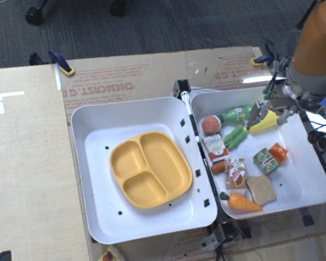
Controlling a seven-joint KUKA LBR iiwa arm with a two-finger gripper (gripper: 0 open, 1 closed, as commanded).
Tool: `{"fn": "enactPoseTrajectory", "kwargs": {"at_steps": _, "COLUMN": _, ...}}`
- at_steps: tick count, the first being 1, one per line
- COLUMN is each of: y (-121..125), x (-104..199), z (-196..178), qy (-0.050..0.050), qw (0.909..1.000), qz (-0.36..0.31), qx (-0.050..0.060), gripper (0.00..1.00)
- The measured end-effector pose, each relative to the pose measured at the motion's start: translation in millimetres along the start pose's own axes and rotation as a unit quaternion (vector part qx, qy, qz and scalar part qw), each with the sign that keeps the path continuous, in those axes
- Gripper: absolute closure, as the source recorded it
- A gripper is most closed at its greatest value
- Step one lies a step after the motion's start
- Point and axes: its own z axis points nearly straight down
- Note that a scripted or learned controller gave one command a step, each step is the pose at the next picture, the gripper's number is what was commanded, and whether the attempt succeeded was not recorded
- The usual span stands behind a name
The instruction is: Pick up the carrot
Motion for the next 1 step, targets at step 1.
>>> {"fn": "enactPoseTrajectory", "kwargs": {"at_steps": 1, "y": -36.4, "x": 87.7, "z": 7.2, "qy": 0.0, "qw": 0.9955, "qz": -0.095, "qx": 0.0, "gripper": 0.0}}
